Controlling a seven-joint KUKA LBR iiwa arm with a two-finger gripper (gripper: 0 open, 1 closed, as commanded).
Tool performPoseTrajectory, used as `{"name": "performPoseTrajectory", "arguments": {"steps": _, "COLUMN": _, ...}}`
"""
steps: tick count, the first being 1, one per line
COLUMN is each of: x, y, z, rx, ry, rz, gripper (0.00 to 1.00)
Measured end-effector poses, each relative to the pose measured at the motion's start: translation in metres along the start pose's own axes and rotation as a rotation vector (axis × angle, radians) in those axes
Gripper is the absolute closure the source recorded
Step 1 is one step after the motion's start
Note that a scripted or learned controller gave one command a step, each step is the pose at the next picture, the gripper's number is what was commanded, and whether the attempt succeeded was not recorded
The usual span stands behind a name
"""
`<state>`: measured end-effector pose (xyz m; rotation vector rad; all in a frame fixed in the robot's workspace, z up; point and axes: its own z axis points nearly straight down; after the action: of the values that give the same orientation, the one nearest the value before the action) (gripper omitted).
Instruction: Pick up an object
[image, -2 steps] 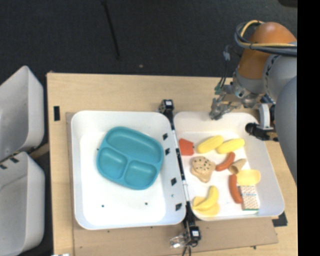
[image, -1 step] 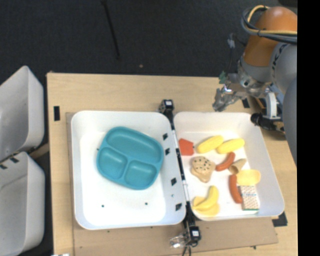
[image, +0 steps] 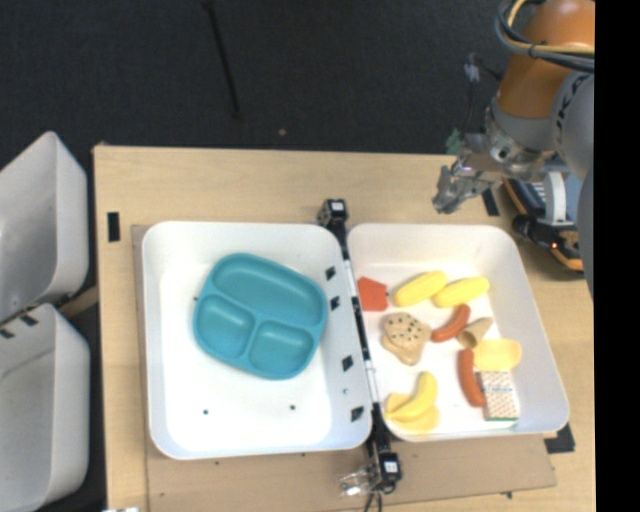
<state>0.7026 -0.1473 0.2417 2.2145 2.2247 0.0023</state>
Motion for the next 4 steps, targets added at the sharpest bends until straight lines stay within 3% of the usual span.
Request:
{"name": "performPoseTrajectory", "arguments": {"steps": 1, "x": 0.019, "y": -0.044, "z": 0.011, "rx": 0.007, "ry": 0.0, "rz": 0.005, "gripper": 1.0}}
{"name": "performPoseTrajectory", "arguments": {"steps": 2, "x": 0.036, "y": -0.089, "z": -0.002, "rx": 0.004, "ry": 0.001, "rz": 0.006, "gripper": 1.0}}
{"name": "performPoseTrajectory", "arguments": {"steps": 4, "x": 0.082, "y": -0.193, "z": 0.011, "rx": 0.007, "ry": 0.001, "rz": 0.013, "gripper": 1.0}}
